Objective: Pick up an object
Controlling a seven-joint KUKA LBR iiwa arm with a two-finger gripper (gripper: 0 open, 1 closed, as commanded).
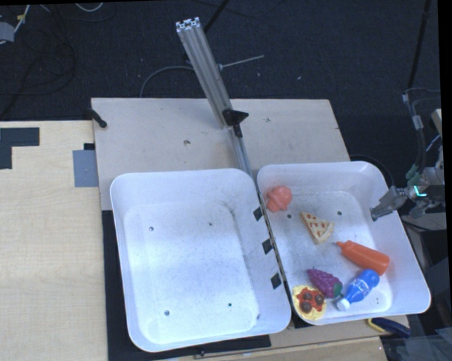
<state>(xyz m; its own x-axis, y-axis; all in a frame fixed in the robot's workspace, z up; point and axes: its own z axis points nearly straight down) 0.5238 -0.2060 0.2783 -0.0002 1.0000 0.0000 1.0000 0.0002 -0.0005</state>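
The right bin (375, 178) holds several toy foods: a pink-orange round piece (279, 198) at its upper left, a waffle wedge (317, 227) in the middle, an orange carrot-like piece (364, 255), a purple grape bunch (324, 281), a blue and white bottle (358, 289) and a yellow piece with red spots (310, 300) near the front. My gripper (384, 206) hangs at the right rim of this bin, apart from all the objects.
The left bin (130, 217) sits beside the right one, joined by black clips. A metal bar (210, 68) slants up from the bins' junction. Cables and equipment lie at the right edge.
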